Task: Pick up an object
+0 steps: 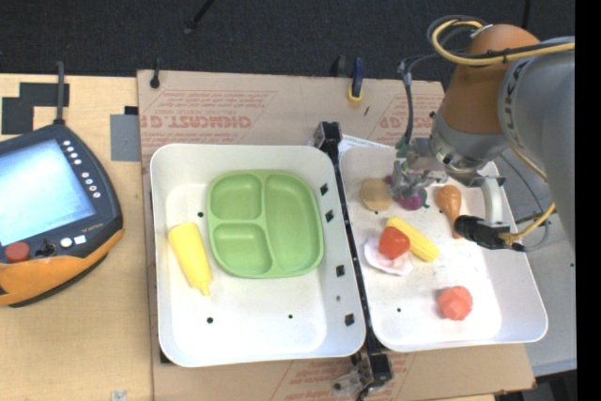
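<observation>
The gripper (410, 186) hangs low in the right bin (512, 296), at the frame's right centre, over a purple item (411, 198); whether its fingers are clenched or released cannot be told. A tan ball (377, 194) lies just left. Corn (413, 239), a tomato (393, 243) and a red lump (455, 302) lie below.

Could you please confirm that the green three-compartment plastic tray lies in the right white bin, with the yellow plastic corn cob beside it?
Not quite: the camera view shows the green three-compartment plastic tray lying in the left white bin, not the right one. The rest holds: the yellow plastic corn cob lies beside it, at the tray's left edge.
</observation>
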Robot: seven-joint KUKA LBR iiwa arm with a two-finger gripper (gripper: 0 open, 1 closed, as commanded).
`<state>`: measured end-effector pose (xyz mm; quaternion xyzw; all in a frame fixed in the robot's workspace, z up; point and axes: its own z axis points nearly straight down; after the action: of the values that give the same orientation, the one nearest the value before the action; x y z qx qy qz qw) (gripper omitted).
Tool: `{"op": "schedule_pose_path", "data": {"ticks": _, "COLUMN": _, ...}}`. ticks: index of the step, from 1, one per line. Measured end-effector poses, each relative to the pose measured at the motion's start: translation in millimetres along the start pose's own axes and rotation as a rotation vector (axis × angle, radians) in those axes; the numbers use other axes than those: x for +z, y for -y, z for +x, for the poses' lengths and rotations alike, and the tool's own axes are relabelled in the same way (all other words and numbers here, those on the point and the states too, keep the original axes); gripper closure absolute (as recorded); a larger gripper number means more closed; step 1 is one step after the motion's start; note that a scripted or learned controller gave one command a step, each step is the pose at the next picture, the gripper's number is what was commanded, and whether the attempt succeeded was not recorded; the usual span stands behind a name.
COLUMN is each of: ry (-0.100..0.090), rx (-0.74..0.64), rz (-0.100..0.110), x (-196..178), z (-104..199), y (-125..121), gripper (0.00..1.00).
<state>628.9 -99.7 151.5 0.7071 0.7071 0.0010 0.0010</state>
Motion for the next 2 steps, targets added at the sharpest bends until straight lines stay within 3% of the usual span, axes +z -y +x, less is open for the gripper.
{"op": "schedule_pose_path", "data": {"ticks": 1, "ry": 0.001, "rx": 0.0, "rz": -0.001, "x": -64, "z": 1, "y": 0, "gripper": 1.0}}
{"op": "schedule_pose_path", "data": {"ticks": 2, "ry": 0.0, "rx": -0.001, "rz": 0.003, "x": -77, "z": 0, "y": 0, "gripper": 1.0}}
